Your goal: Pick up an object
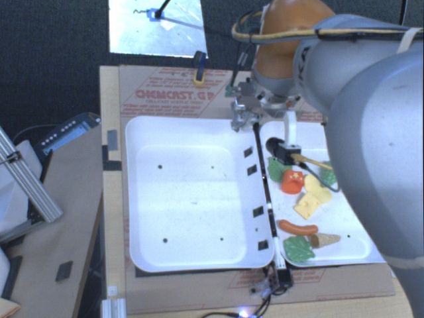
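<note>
Gripper [240,119] at the far inner corner of the smooth white right bin [354,245], its state you cannot tell, inside that bin round red tomato [292,181], yellow cheese wedge [306,207], slim orange sausage [298,228]

The grey arm [361,105] reaches in from the right, and its gripper [240,116] hangs over the far end of the border between the left bin [185,201] and the right bin [354,234]. In the right bin, a red piece [292,182] lies between a green piece [276,170] and some yellow pieces [311,201]. Nearer the front lie a sausage [298,228], a cone [325,240] and a green leaf [298,249].
</note>
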Tool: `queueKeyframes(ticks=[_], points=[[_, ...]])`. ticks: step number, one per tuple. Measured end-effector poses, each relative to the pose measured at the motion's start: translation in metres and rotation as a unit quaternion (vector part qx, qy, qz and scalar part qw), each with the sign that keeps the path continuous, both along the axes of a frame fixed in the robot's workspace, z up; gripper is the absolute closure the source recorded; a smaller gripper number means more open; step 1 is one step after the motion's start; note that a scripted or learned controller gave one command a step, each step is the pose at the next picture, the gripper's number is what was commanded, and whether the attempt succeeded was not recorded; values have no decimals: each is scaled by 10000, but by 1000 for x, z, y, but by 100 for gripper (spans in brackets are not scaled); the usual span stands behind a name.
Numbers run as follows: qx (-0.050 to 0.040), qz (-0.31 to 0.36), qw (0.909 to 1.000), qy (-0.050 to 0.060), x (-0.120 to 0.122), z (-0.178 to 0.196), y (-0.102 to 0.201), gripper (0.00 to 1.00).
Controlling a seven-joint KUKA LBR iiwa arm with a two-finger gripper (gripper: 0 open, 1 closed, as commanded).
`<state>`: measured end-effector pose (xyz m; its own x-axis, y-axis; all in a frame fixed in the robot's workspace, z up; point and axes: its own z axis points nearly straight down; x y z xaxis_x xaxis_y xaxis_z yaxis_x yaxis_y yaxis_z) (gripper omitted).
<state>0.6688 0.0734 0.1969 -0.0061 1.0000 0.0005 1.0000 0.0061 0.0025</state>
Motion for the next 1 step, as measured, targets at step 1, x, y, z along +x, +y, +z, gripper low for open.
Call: queueKeyframes(ticks=[1], points=[[3, 1, 10000, -2, 0, 16, 21, 100]])
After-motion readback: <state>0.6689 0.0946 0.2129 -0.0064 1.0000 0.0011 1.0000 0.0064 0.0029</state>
